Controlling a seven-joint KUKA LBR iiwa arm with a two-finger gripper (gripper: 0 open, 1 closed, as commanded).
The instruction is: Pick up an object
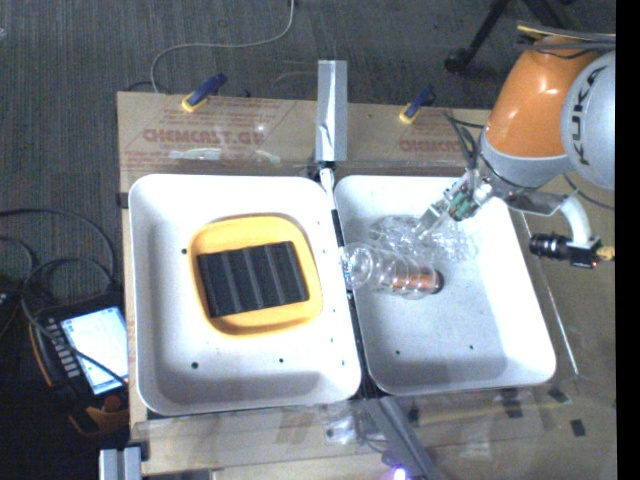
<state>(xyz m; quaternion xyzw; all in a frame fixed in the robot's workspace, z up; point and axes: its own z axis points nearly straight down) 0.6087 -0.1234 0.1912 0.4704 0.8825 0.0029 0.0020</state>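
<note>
In the left bin (pixel 160 368) lies a yellow, rounded-square object (pixel 258 273) with a black ribbed middle. A clear plastic bottle (pixel 392 271) with a copper-coloured end rests on its side near the middle of the right bin (pixel 480 353). A crumpled clear plastic piece (pixel 400 233) sits just behind it. My gripper (pixel 442 216) reaches down from the right into the far part of the right bin. Its tip is at the crumpled plastic, just above the bottle.
The grey arm with its orange band (pixel 535 98) hangs over the right bin's far right corner. Two blue-and-yellow clamps (pixel 203 91) hold the cardboard backing behind the bins. A metal divider post (pixel 331 108) stands between the bins at the back.
</note>
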